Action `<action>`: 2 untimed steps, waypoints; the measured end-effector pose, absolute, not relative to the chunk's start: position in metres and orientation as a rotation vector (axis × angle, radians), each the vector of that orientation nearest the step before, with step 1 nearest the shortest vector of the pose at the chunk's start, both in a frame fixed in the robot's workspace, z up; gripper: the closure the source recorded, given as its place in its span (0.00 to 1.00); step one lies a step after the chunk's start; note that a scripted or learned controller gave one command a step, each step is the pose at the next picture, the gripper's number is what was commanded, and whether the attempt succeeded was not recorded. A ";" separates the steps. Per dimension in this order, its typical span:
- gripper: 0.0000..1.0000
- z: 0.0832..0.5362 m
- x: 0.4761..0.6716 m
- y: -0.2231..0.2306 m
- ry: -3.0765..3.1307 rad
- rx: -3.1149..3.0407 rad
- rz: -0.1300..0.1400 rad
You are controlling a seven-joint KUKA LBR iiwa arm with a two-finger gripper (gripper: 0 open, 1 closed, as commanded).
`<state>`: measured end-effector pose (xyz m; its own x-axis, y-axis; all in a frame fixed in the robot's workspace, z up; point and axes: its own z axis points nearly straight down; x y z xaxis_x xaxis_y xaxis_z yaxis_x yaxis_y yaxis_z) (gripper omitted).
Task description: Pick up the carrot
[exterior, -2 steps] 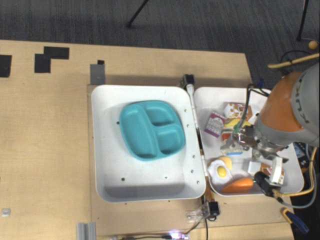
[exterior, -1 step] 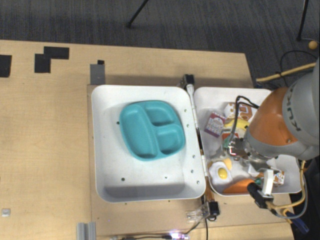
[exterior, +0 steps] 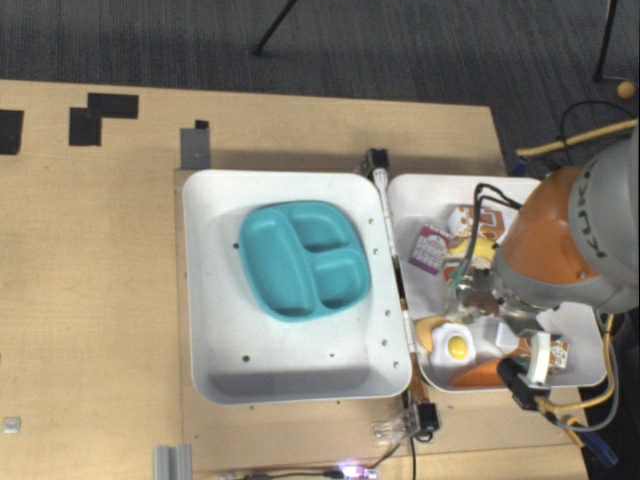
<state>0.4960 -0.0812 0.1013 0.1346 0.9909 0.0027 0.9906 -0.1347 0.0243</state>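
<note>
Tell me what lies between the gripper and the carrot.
Nothing visible does. The carrot lies against the near wall of the right bin, just right of a fried egg. The gripper hangs directly above that spot, and the arm's wrist hides the gap.

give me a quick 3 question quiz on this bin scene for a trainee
1. True or false: the teal divided tray lies in the right bin.
2. Which is nearer the carrot: the fried egg or the purple packet?
3. Over which bin is the arm?

Key:
1. False, it lies in the left bin.
2. The fried egg, just above the carrot in the view.
3. The right bin.
</note>
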 end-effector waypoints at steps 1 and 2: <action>0.00 0.101 0.496 -0.081 2.055 2.355 0.027; 0.00 0.186 0.489 -0.039 1.908 2.494 0.010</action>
